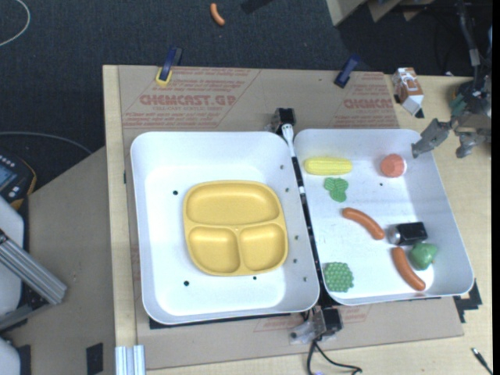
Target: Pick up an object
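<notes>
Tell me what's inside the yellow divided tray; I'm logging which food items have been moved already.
The yellow divided tray in the left bin shows three compartments with bare yellow bottoms, no food in them. Whatever lies beneath the tray is covered by it.

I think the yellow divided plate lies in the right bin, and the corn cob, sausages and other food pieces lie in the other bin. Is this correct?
Not quite. The camera view shows the yellow divided plate in the left bin, not the right one. The corn cob, sausages and other food pieces lie in the right bin.
</notes>
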You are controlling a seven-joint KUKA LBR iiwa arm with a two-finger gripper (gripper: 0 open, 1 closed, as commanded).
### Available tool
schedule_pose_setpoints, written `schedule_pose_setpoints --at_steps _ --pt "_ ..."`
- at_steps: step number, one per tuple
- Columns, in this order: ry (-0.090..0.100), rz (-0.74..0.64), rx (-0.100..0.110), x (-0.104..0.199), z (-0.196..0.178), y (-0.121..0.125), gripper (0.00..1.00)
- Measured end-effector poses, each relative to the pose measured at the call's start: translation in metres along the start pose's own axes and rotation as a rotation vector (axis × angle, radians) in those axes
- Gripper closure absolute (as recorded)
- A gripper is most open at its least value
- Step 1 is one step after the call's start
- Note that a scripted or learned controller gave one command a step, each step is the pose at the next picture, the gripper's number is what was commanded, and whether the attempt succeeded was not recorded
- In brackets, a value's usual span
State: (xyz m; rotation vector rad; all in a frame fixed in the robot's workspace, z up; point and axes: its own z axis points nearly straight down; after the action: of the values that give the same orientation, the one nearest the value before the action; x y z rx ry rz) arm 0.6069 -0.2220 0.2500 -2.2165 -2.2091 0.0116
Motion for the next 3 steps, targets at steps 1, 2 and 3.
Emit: schedule_pose_setpoints --at_steps 1,2,3 --pt "-0.004 -0.004 -0.014 0.001 -0.008 0.002 0.00" --pt "-0.002 -0.004 -0.009 0.002 0.035 0.006 0.00" --pt "-0.002 -0.005 -0.008 0.004 0.098 0.011 0.00"
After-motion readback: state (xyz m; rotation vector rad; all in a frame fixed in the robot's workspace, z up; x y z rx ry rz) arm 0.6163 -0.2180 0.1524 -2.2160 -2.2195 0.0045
